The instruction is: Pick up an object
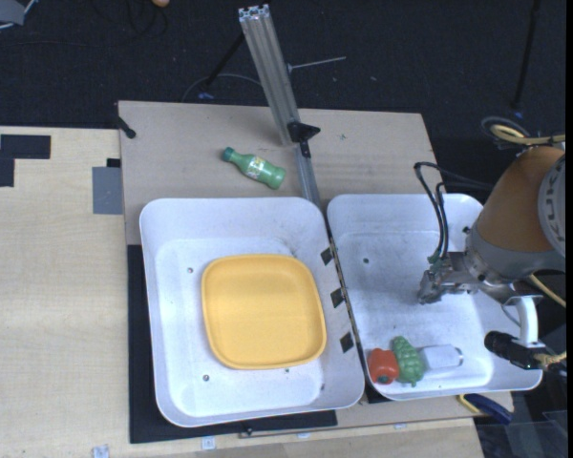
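Camera view: tool [434, 288] low over right bin [382, 237].

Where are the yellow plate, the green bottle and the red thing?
Yellow plate [264, 310], camera view, middle of its flat face.
Green bottle [255, 167], camera view, its body.
Red thing [383, 364], camera view, its top.

Two bins sit side by side on the table [382, 146]: the left bin [172, 246] has a plate [263, 310] lying flat in its middle. In the right bin [382, 246], three small objects [413, 362] huddle touching one another at the near edge, with the end effector [433, 289] behind them. Behind the left bin, a bottle [253, 167] lies on its side on the table.
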### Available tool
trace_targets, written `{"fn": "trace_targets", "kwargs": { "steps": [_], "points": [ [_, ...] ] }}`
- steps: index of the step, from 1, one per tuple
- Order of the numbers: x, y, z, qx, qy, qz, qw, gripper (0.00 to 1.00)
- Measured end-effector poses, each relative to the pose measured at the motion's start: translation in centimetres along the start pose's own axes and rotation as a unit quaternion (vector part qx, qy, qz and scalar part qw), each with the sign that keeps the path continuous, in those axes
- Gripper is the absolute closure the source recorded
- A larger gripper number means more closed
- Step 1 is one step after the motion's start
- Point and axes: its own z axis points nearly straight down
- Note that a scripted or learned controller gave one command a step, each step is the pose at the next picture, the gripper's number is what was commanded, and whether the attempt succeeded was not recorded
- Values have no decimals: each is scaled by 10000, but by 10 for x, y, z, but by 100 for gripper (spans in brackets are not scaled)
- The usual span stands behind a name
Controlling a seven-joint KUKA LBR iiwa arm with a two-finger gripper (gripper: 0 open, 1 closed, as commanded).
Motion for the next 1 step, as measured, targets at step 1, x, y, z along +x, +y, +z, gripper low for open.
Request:
{"fn": "trace_targets", "kwargs": {
  "steps": [1],
  "points": [
    [1, 4, -43, -17, -3, -7, 10000, 100]
  ]
}}
